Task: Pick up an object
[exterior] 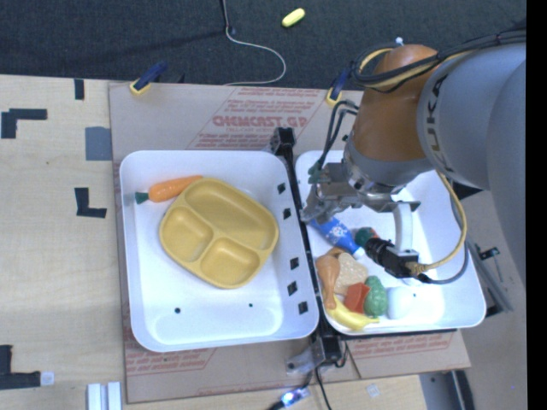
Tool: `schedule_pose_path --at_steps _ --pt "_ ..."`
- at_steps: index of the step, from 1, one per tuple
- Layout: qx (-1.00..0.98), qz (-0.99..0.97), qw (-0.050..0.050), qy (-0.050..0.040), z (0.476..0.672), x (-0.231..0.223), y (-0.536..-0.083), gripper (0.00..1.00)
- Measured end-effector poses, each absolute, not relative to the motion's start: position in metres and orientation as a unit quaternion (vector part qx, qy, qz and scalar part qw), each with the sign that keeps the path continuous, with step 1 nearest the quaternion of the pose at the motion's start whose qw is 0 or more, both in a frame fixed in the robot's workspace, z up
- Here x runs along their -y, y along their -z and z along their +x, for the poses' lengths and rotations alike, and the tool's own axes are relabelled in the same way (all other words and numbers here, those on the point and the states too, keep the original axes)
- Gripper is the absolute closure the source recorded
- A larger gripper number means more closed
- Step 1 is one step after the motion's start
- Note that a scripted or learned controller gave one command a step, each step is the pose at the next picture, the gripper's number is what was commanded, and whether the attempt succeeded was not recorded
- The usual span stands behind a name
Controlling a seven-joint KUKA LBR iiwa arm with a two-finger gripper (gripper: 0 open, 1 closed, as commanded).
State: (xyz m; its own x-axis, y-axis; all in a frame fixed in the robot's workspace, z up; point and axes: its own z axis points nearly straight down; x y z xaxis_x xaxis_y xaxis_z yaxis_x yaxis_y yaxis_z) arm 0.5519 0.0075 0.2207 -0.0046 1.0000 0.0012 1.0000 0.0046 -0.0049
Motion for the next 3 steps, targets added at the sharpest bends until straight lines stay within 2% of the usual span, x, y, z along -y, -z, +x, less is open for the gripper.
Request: schedule_pose_path --at_steps 1,2,3 --pt "0.708 -0.706 0.001 -0.0011 0.549 -0.026 -0.215 1.00" --pt "0.708 -0.706 0.001 -0.0002 0.538 -0.030 -0.232 1.00" --pt "0.707 -0.707 0.001 -0.0022 0.545 -0.024 -0.213 1.00"
